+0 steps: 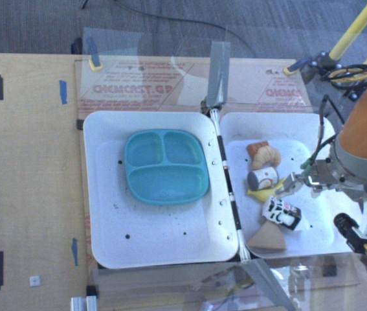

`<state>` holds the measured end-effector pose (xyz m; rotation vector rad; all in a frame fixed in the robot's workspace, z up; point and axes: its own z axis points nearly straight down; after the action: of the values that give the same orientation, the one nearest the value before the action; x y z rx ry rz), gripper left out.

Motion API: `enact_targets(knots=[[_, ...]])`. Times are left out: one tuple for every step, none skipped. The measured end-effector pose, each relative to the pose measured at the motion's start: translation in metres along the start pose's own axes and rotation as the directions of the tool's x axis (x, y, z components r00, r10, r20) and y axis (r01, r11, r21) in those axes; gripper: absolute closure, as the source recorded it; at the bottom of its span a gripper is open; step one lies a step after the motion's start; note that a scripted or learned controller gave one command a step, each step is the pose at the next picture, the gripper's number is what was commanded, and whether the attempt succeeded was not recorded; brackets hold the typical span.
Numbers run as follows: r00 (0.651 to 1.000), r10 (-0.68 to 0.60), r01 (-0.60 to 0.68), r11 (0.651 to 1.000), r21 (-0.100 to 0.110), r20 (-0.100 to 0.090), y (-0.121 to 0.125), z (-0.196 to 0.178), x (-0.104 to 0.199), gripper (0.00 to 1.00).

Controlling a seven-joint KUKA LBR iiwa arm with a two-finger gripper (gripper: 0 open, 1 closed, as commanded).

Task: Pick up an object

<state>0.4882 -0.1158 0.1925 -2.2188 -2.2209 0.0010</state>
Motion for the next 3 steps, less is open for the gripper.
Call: enact_targets(knots=[[0.996,0.089,-0.089,0.996,-0.005,0.001,0.007,0.098,-0.016,0.00],[0.949,0.315,-0.315,0.949,-0.013,0.002,0.048,0.102,-0.013,0.00],[0.961,0.277,-0.277,0.961,-0.012,0.002,0.123,0.103,-0.023,0.00]])
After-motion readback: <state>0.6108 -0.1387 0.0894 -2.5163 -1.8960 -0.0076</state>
